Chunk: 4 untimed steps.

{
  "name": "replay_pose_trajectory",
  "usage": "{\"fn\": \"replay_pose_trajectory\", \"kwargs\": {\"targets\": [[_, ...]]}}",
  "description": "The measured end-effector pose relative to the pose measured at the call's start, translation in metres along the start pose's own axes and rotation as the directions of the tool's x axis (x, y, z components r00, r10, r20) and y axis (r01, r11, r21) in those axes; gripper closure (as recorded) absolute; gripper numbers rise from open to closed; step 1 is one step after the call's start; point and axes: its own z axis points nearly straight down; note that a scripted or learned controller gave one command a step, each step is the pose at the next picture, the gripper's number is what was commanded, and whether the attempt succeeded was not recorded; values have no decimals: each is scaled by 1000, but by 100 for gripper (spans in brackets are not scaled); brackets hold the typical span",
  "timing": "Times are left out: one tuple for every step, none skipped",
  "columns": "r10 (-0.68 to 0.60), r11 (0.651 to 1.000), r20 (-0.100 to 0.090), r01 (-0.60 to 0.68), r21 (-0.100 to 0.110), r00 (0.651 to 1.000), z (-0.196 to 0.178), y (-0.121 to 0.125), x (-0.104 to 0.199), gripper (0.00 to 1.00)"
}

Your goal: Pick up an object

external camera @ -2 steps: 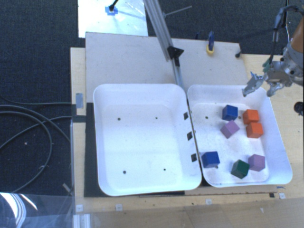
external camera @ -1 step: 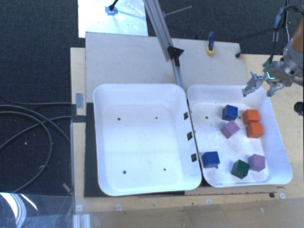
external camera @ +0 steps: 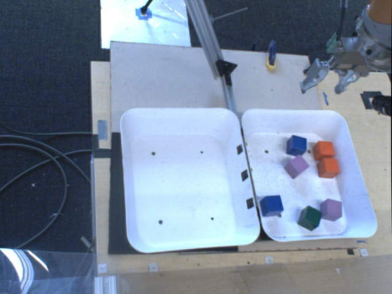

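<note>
- Two shallow white bins sit side by side on a pale wooden bench (external camera: 177,72): the left bin (external camera: 131,225) and the right bin (external camera: 352,146), their inner rims touching along the middle.
- Dark carpet surrounds the bench, with black cables (external camera: 37,164) looping across it at the left.
- Beyond the bins, a slanted metal pole (external camera: 205,29) runs down to the far edge where the two bins meet, and a small yellow clamp (external camera: 271,63) stands on the far part of the bench.
- Seven small blocks lie in the right bin, none touching the gripper: a blue block (external camera: 296,144) far in the bin, a lilac block (external camera: 296,166) just near of it, and two orange blocks (external camera: 326,159) stacked one behind the other at the right.
- Nearer the front lie a second blue block (external camera: 271,205) by the left wall, a dark green block (external camera: 310,217), and a purple block (external camera: 331,209) just right of the green one.
- Above the bench beyond the right bin's far rim hangs the gripper (external camera: 329,78), its two fingers spread apart with nothing between them.
- All the blocks lie well apart from the jaws, nearer in the scene than the gripper and mostly to its left.
</note>
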Motion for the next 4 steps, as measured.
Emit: {"fn": "replay_pose_trajectory", "kwargs": {"targets": [[-1, 1000, -2, 1, 5, 1000, -32, 8, 72, 0], [7, 1000, 1, -7, 9, 1000, -39, 4, 83, 0], [10, 1000, 3, -10, -1, 1000, -172, 52, 52, 0], [15, 1000, 2, -15, 18, 1000, -87, 55, 14, 0]]}}
